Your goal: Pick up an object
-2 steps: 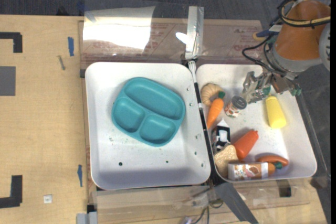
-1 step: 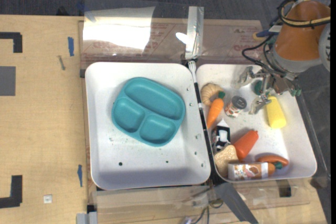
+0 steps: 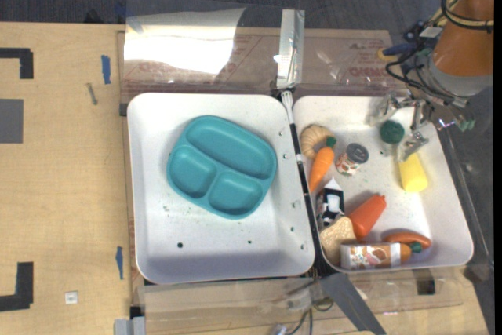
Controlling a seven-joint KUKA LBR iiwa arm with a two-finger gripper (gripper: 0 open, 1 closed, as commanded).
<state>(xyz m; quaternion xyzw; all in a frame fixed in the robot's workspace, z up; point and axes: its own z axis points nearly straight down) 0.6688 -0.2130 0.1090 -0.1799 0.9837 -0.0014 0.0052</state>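
The right bin (image 3: 459, 204) holds several small items. A green round piece (image 3: 391, 131) and a yellow block (image 3: 413, 172) lie at its far right. A carrot (image 3: 320, 167), a small jar (image 3: 353, 157) and a beige bun (image 3: 314, 137) sit near its left wall. An orange-red bottle (image 3: 367, 214) and a labelled bottle (image 3: 376, 253) lie toward the front. My gripper (image 3: 401, 125) hangs over the bin's far right corner, open. Its fingers are spread to either side of the green piece, and nothing is gripped between them.
The left bin (image 3: 149, 231) carries a teal divided plate (image 3: 223, 166). A ridge (image 3: 298, 169) separates the two bins. A clear plastic sheet (image 3: 235, 51) lies behind them. Cables (image 3: 408, 51) dangle beside the wrist at the upper right.
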